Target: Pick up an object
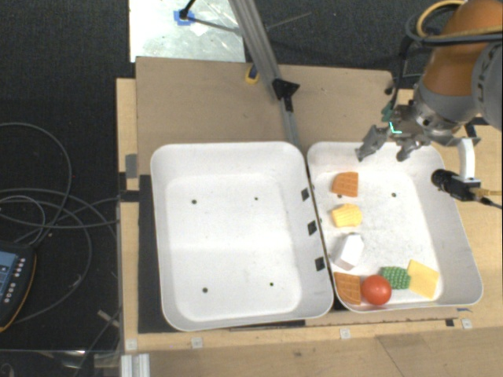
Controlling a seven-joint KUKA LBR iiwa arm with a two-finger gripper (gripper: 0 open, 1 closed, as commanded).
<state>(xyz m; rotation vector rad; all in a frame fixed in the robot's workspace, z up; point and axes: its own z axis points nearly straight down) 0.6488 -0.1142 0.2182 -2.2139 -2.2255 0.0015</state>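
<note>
Right bin (pixel 456 242): orange waffle piece (pixel 345 184), yellow waffle piece (pixel 346 215), white block (pixel 350 250), a second orange waffle piece (pixel 347 287) touching a red tomato (pixel 377 290), green studded piece (pixel 396 277), yellow cheese wedge (pixel 423 279). Left bin (pixel 228 234): bare white floor. Gripper (pixel 387 148): above the right bin's far edge, fingers spread apart, nothing between them, well apart from every item.
</note>
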